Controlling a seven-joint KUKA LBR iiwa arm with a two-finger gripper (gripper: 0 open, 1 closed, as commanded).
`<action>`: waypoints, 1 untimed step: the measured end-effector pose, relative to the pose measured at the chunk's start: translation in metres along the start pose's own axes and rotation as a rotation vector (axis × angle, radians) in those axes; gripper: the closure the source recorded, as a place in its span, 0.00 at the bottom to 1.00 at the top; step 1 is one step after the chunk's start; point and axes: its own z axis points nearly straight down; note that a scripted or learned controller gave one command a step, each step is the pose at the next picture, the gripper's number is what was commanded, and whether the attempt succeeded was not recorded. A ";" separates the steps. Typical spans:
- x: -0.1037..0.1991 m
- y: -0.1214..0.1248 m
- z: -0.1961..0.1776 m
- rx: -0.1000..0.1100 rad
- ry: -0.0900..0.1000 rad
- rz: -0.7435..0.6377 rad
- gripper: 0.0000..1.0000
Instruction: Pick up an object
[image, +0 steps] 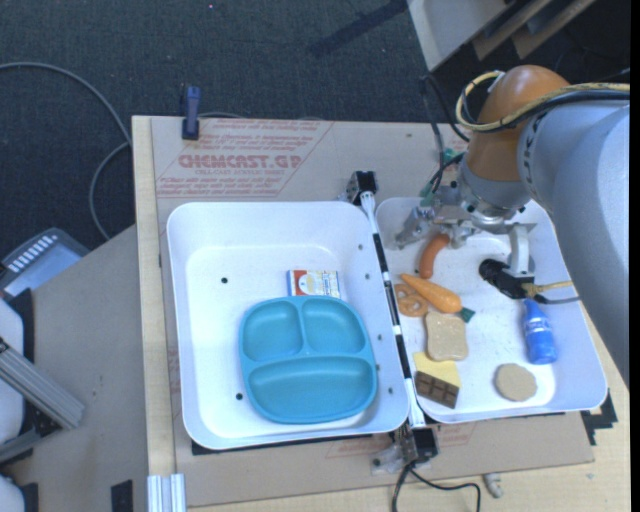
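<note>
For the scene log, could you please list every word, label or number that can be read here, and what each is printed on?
"CHEMCAST GP": red print on the brown protective sheet behind the left bin.
Smaller red lines under it: too blurred to read.
Small carton behind the blue plate: printed, unreadable.
Blue bottle in the right bin: no legible label.

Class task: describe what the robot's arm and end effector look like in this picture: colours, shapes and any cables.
The arm is thick, rounded and light grey, with a glossy orange band above the wrist. A yellowish cable loops beside that band. Below it sits a silvery metal wrist section, from which thin wires lead to the end effector, a small grey metal fitting.
</note>
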 end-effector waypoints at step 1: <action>0.000 0.001 -0.010 -0.002 -0.001 -0.001 1.00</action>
